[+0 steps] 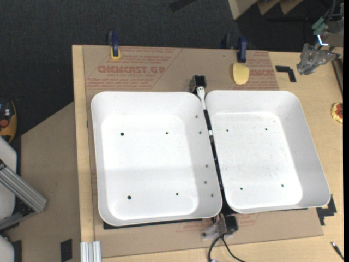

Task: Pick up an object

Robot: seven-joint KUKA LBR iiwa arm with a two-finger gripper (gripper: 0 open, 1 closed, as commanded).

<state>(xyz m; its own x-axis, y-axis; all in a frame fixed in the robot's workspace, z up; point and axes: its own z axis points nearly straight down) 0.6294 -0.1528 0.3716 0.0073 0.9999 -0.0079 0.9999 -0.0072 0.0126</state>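
Yellow object (240, 73) is the only clear candidate for the pick in the camera view. It is a small, rounded, pale-yellow lump lying on the cardboard sheet (163, 64) that covers the surface. It sits just beyond the far rim of the right bin (311, 146), near that bin's far-left corner and directly below a blue clamp (242, 49). It lies outside both bins, and the left bin (101, 146) is farther from it still.

It is too small here to name. Judging by its soft outline and matte colour, it is probably light and somewhat yielding, like foam or rubber, and neither fragile nor slick. A pinch across its narrower width, low on the body, looks like the safest hold. The flat cardboard under it gives nothing to push against, so it could skid if struck off-centre. The clamp close behind it also crowds any approach from the far side.

A grey metal assembly at the top right is most likely the gripper (312, 59). It is well apart from the yellow object, off to that object's right and beyond the right bin's far-right corner. At this size I cannot tell whether the jaws are open or closed, and nothing can be seen between them.
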